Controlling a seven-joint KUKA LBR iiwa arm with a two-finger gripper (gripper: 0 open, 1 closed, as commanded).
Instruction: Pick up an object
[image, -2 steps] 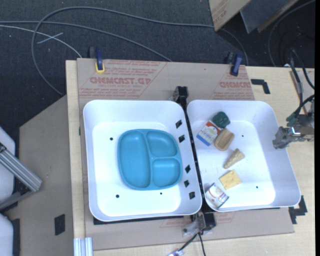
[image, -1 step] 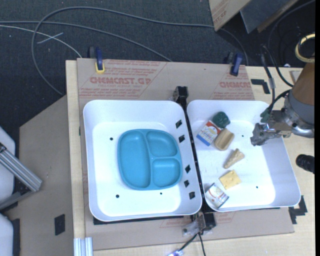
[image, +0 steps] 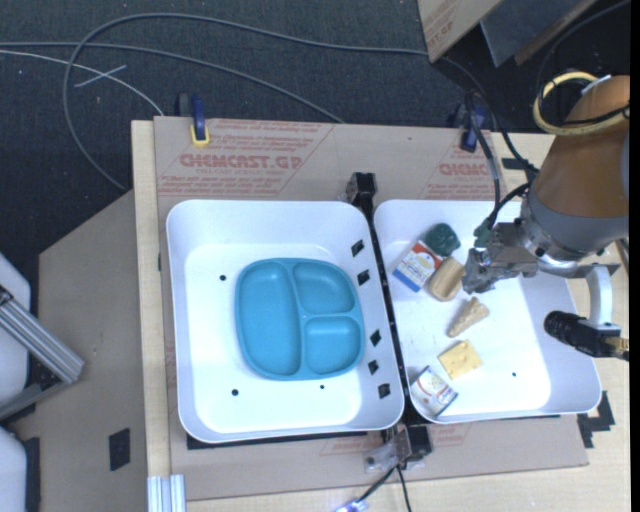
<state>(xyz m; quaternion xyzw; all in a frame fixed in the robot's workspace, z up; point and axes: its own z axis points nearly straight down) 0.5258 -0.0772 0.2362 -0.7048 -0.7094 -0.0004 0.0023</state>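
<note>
The right bin (image: 530, 385) holds several small items. A dark green lump (image: 441, 238) lies at the back, with a white, red and blue carton (image: 414, 267) just in front of it. A tan bread-like piece (image: 445, 281) lies beside the carton. Nearer the front are a pale wedge (image: 467, 318), a yellow cheese-like block (image: 460, 358) and a small printed packet (image: 433, 391) at the front rim. My gripper (image: 479, 278) hangs low over the right bin, right beside the tan piece and just above the wedge. Nothing is visibly held.
A blue divided plate (image: 299, 317) lies in the middle of the left bin (image: 195, 250). A black divider with clips (image: 372, 290) runs between the bins. The arm (image: 585, 190) covers the right bin's back right corner. Cables trail over the dark floor behind the bench.
</note>
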